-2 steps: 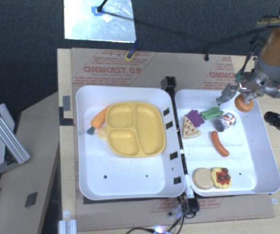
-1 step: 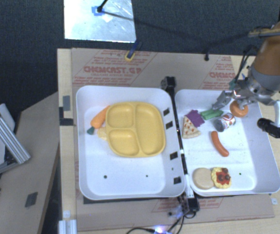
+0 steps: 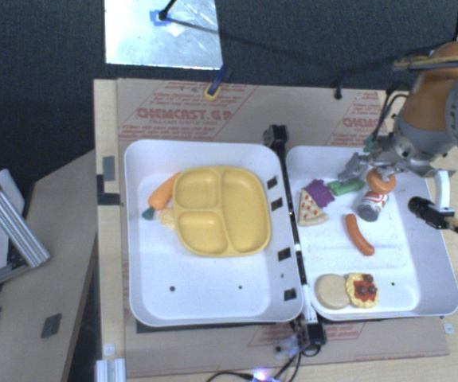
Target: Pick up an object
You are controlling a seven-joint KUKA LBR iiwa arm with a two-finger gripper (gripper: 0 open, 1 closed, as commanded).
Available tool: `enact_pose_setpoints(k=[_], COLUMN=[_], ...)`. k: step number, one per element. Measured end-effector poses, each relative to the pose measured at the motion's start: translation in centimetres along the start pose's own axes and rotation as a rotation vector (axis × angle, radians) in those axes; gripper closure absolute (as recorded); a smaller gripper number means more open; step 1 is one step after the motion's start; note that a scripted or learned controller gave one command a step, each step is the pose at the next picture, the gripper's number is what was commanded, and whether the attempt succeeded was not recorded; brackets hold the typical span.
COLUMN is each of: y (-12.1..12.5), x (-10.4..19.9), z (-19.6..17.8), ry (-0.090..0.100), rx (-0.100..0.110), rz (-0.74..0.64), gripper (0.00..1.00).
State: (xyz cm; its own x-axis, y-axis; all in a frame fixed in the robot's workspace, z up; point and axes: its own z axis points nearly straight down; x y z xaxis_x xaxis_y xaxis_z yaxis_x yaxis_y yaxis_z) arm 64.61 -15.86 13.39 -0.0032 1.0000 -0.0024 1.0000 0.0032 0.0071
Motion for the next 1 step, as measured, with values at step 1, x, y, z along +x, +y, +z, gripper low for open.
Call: enact_pose_setpoints(k=[1], y=[0.11], x=[-0.07], z=[0.02], ry=[-0.001], rx=[-0.004], rz=[0.0], gripper=[0.0])
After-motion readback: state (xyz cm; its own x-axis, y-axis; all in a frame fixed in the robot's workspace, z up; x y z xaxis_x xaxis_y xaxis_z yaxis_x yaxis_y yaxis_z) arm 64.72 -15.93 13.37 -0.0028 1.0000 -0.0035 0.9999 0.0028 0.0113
